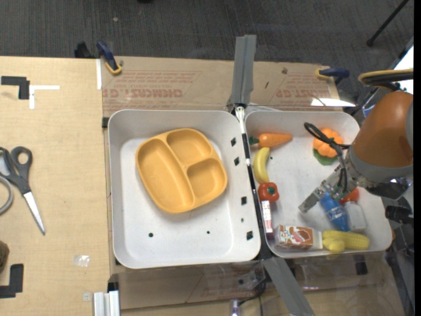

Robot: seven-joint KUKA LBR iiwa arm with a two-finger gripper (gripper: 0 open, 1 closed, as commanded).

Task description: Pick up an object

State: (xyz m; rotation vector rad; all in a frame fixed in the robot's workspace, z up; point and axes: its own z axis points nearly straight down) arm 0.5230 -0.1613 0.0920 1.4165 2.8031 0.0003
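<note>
The right bin [293,176] holds several toy items: a carrot [273,138], a banana [262,164], a red tomato [268,191], an orange fruit [326,145], a blue bottle [333,211], a yellow corn cob [346,240] and a small carton [295,237]. My gripper [323,199] is low in this bin, right beside the blue bottle's upper end and touching or nearly touching it. The orange wrist band [388,130] hides the bin's right side.
The left bin [125,196] holds a yellow three-part plate [181,170]. A grey divider bar [245,71] runs between the bins at the back. Scissors [23,183] lie on the bench far left. Blue clamps [108,56] hold the cardboard.
</note>
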